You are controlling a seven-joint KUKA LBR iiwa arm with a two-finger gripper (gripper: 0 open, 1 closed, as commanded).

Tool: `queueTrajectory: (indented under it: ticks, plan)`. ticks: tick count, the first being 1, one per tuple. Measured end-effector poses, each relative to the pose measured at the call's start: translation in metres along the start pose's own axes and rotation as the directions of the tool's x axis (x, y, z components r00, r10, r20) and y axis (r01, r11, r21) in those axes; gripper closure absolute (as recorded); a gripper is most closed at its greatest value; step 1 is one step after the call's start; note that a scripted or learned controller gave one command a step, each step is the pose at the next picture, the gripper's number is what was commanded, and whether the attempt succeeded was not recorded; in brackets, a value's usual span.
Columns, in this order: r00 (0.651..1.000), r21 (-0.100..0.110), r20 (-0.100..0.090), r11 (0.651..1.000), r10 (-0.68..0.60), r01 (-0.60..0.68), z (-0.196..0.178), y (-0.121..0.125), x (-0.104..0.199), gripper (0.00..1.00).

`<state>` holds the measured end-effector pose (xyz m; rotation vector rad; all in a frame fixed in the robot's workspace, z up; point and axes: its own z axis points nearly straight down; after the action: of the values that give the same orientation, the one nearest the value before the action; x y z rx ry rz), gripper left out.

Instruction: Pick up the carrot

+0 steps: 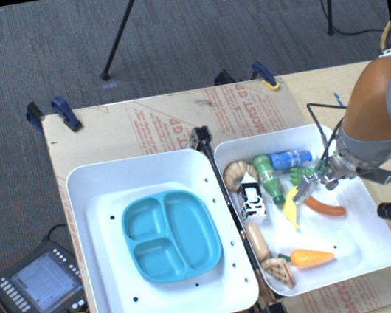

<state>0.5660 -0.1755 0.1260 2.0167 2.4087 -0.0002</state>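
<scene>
White left bin: blue tray | right bin: carrot, bottle | hand: grip state unclear

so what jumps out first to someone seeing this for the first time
Probably the turquoise divided plate, alone in the left bin. Next, the cluttered right bin, where toy foods crowd together and the orange carrot lies near its front edge. The grey and orange arm reaches in from the right, its gripper low over the food pile.

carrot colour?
Orange body, small green top at its left end; the carrot shows plainly in the camera view, near the right bin's front edge.
</scene>
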Motion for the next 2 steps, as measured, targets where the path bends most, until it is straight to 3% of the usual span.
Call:
queueTrajectory:
  ticks: [1,2]
  plan:
    - [1.0,0.004,-0.003,1.0,0.021,-0.021,0.028,-0.058,0.085,0.0]
    - [0.967,0.001,-0.002,0.967,-0.255,0.255,0.007,-0.073,0.103,0.0]
